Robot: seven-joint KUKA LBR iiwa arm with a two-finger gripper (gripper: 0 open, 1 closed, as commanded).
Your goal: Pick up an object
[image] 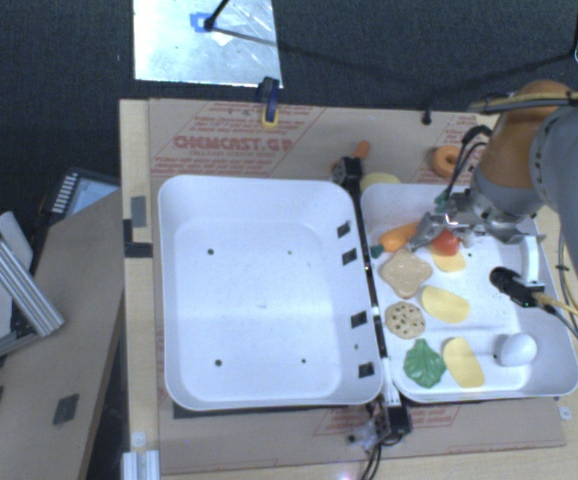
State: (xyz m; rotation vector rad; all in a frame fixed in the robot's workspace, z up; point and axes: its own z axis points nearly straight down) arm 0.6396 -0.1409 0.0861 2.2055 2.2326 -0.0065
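**Reaching into the right bin**

Positioned over the right shallow white bin [569,363], the claw [447,230] is seen low above a small red toy piece [446,244]; whether it is open or closed cannot be told. Nearby are laid a tan bread slice [406,272], a round speckled cookie [404,319] and a green leafy piece [424,363].

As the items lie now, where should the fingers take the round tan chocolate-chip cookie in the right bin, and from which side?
Grip the round tan chocolate-chip cookie across its rim, coming straight down. It lies flat, so only its edges offer purchase. Probably close along the line toward the bin wall, where bare floor shows; the green leaf-shaped piece and toast-shaped slice crowd the other sides.
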